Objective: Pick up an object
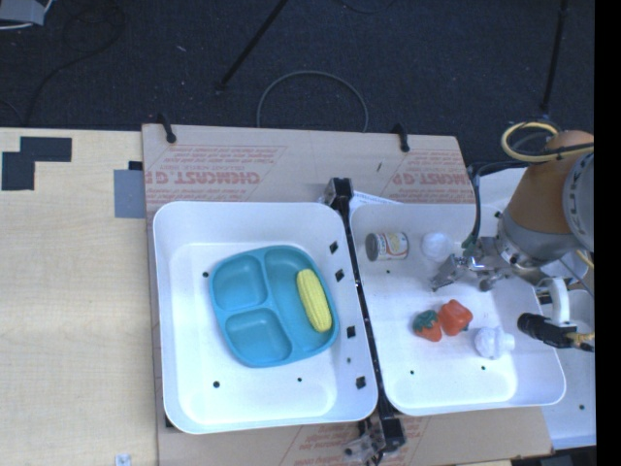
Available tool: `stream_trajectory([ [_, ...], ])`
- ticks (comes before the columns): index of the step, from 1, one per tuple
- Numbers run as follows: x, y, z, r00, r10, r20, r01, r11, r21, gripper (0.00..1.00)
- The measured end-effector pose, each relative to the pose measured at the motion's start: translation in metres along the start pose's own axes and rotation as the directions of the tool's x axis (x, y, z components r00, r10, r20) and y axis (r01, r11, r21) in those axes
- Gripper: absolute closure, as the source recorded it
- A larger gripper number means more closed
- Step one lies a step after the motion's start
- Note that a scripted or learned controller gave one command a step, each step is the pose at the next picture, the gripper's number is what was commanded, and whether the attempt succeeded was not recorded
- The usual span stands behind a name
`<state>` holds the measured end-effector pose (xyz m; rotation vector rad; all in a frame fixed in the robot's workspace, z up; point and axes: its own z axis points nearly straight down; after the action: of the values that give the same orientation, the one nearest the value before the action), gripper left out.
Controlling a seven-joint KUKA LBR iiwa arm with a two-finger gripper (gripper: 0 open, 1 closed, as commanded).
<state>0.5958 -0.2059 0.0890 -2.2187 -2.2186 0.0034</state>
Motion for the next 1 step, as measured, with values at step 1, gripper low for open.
stream_trajectory([
  [1,-0.0003,0.0002,-0.012,1.0,0.0,0.0,0.0,1.0,-0.001,1.0],
])
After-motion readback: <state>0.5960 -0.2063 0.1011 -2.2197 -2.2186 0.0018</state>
